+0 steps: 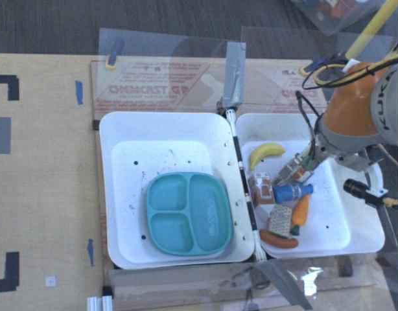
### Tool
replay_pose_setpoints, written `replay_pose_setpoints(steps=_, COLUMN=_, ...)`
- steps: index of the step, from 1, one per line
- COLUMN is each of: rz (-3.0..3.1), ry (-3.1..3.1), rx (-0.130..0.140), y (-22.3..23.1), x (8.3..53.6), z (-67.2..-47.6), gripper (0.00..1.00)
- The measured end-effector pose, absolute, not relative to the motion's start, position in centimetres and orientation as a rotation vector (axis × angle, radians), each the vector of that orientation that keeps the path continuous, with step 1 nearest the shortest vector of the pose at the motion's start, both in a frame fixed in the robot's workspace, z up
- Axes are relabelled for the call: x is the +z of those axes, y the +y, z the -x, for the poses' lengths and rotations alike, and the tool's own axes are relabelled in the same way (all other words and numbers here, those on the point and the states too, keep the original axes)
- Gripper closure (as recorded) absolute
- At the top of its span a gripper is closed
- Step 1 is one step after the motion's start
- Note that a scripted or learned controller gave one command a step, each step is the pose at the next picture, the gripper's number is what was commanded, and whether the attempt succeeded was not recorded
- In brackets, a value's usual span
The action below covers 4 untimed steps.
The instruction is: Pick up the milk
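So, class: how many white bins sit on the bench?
2. The left bin holds a teal tray; the right bin holds the toy food, beside it.

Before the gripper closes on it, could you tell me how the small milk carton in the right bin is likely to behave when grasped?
The small brown-and-white milk carton looks like a toy, so probably light and fairly stiff. Its boxy, flat sides should suit a pinch and keep it from rolling. It sits crowded beside the blue bottle and the bin wall, so a nudge may well tip or jam it.
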<state>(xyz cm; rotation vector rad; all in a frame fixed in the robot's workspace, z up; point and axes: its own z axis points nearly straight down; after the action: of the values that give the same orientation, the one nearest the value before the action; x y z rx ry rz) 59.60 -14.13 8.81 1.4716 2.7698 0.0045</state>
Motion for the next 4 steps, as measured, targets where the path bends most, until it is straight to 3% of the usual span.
replay_pose_setpoints(steps=1, rz=-1.475, ry=2.759, rx=0.009, y=-14.4, x=10.0, z=-59.8, gripper=1.00)
replay_pose_setpoints(steps=2, rz=-0.972, ry=2.980, rx=0.002, y=-8.0, x=18.6, z=-60.5, gripper=1.00)
replay_pose_setpoints(steps=3, rz=-0.973, ry=2.979, rx=0.003, y=-8.1, x=18.6, z=-60.5, gripper=0.00)
replay_pose_setpoints(steps=4, rz=-1.056, ry=2.955, rx=0.001, y=-14.9, x=11.1, z=-62.2, gripper=0.00)
